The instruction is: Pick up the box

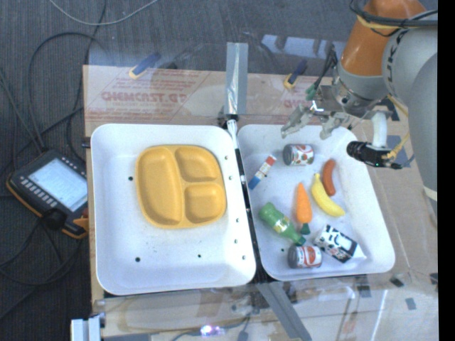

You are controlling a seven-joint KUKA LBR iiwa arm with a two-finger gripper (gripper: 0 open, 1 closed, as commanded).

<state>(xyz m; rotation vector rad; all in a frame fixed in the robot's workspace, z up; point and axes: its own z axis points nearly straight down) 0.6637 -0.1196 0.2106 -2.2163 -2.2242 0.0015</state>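
Black-and-white box [335, 242] sits at the right bin's [380, 251] 5 o'clock corner, long axis running 10-to-4, roughly 6 o'clock from the claw [311, 121], which hangs spread open, gripping nothing.

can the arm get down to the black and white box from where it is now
Probably yes. The box lies uncovered near the front of the right bin, a can touching its left side. The gripper hovers over the bin's far edge, nothing between them.

A tray [181, 185] fills the left bin [114, 261]; the box [335, 242] apparently lies in the right bin [377, 240].
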